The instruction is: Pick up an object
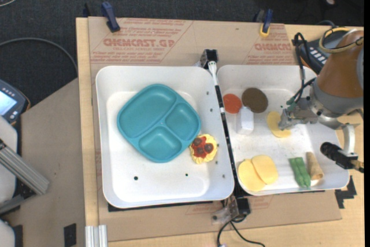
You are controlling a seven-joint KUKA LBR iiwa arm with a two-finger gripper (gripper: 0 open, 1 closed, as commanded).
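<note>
Two white bins on the table point(144, 37), left bin point(110, 142) with one teal divided plate point(159, 122) and one small yellow pizza toy point(203, 148), right bin point(324, 182) with one orange disc point(232, 103), one brown disc point(255, 99), one white block point(247, 120), two yellow rounds point(258, 173), one green piece point(299, 172), one tan roll point(315, 166), pincer point(285, 122) low over one yellow slice point(280, 126) mid-bin, grip state not discernible.

Glossy plastic bins point(110, 142) (white) on matt cardboard sheet point(144, 40).

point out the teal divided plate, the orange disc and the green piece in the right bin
teal divided plate point(157, 122), camera view, on the ridge where its three compartments meet
orange disc point(232, 103), camera view, on the middle of its top face
green piece point(300, 172), camera view, on the middle of its length
</note>
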